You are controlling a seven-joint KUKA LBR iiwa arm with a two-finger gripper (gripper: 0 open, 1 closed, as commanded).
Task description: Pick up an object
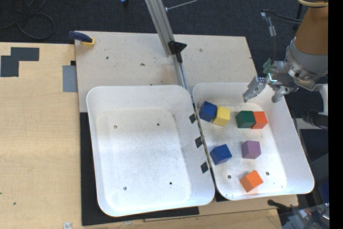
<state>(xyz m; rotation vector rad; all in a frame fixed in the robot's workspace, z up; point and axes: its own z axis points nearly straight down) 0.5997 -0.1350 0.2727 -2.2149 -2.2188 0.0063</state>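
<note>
The right bin (pixel 300 153) holds several small blocks. At its far side a blue block (pixel 208 111) touches a yellow one (pixel 221 116), and a green block (pixel 245 119) sits against an orange-red one (pixel 259 120). Lower down lie another blue block (pixel 220 154), a purple block (pixel 250 149) and an orange block (pixel 251 181). My gripper (pixel 265 92) hangs above the bin's far right rim, open, with nothing between its fingers (pixel 252 91). It is above and slightly behind the green and orange-red pair.
The left bin (pixel 107 115) lies beside the right one, with black clips (pixel 198 142) along their shared rim. A slanted aluminium post (pixel 158 13) rises behind the bins. A blue and yellow tool (pixel 81 37) lies at the bench's far left corner.
</note>
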